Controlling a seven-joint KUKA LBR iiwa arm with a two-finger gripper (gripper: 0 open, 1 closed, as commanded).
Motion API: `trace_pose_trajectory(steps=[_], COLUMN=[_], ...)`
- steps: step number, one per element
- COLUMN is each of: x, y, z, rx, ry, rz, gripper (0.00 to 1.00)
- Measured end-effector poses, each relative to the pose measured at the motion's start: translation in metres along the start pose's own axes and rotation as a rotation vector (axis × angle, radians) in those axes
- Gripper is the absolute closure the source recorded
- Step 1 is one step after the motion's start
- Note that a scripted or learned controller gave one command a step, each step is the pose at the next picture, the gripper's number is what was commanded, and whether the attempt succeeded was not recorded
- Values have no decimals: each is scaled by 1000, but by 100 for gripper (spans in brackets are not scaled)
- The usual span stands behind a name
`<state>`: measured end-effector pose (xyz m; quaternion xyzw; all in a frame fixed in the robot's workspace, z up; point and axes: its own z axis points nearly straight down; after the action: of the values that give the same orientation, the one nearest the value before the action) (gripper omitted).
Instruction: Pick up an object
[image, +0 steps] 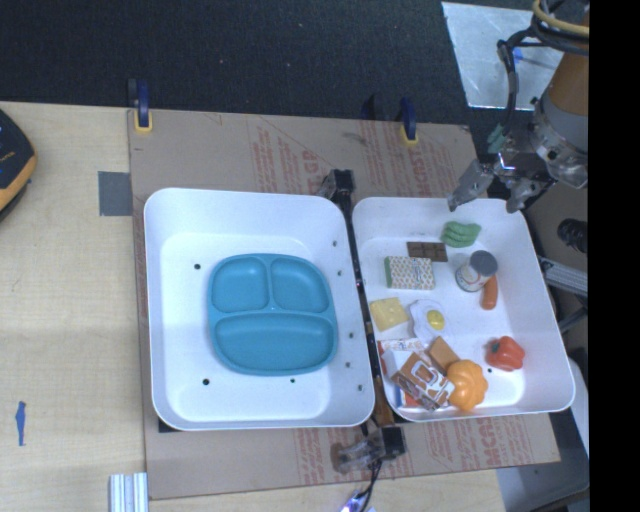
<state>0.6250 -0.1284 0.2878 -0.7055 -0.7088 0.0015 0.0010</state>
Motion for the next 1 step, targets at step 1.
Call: trace_pose_trajectory(steps=[1], x=[-28], y=[-10], z=[104], rx=[10], ry=[0], rz=[2], gripper=[0])
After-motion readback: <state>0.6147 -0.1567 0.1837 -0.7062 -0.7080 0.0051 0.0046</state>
